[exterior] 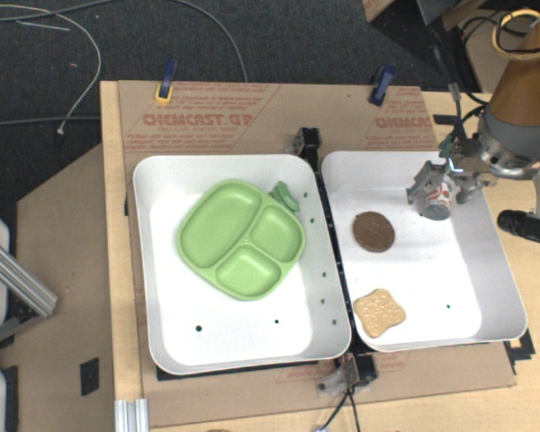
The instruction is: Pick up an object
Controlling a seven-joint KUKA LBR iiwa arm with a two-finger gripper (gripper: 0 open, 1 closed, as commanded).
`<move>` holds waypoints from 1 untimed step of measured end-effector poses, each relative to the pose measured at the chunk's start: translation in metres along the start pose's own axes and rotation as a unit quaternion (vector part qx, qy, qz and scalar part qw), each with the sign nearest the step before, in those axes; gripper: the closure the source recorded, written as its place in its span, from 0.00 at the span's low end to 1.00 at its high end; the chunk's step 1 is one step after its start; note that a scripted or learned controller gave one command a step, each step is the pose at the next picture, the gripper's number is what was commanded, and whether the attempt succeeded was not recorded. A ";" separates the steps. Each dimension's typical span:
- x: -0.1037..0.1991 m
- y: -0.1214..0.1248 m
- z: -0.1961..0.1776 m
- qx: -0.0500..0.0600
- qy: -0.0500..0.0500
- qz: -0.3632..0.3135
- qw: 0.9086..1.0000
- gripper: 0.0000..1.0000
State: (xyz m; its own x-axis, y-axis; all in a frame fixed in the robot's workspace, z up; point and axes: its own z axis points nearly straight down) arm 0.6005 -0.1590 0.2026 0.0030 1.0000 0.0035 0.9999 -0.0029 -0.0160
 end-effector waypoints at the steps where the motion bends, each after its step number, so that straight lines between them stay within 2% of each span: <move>1: 0.000 0.003 -0.009 -0.007 -0.001 -0.002 1.000 0.00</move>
State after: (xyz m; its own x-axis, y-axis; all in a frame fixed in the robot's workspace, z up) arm 0.6036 -0.1587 0.2113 -0.0003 1.0000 0.0008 1.0000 0.0003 -0.0012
